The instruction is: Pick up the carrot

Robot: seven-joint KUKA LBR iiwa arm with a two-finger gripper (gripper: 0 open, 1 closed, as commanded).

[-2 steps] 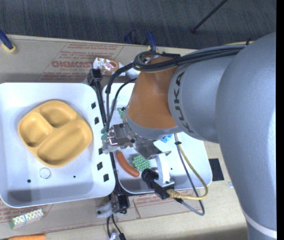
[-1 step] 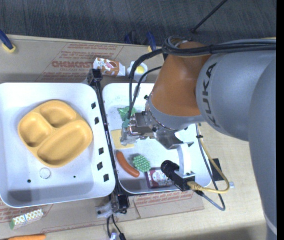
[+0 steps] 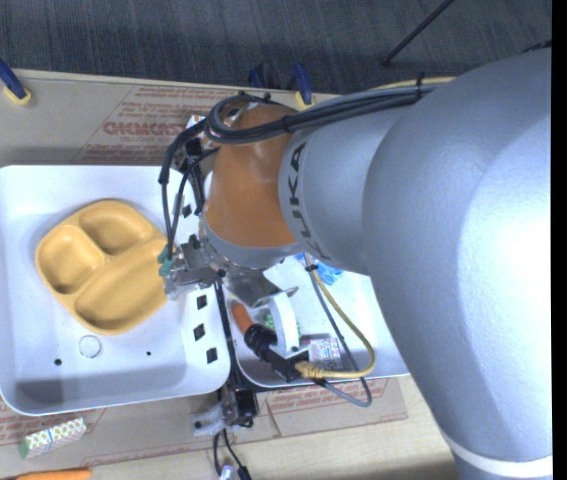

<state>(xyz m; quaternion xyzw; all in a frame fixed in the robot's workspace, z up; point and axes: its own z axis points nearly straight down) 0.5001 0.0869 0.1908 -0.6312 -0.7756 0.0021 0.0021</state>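
A short orange piece that looks like the carrot [image 3: 238, 317] shows in the right bin [image 3: 391, 364], close to the wall shared with the left bin. The rest of it is hidden by the arm. My gripper [image 3: 225, 300] hangs right over that spot, under the orange wrist band [image 3: 248, 198]. The gripper body hides its fingertips. Whether the carrot sits between them cannot be made out.
A yellow divided dish [image 3: 103, 263] lies in the left bin [image 3: 3, 268]. Something blue [image 3: 320, 271] peeks out beside the arm in the right bin. The large grey arm covers most of the right bin. A small packet [image 3: 53, 436] lies on the bench in front of the left bin.
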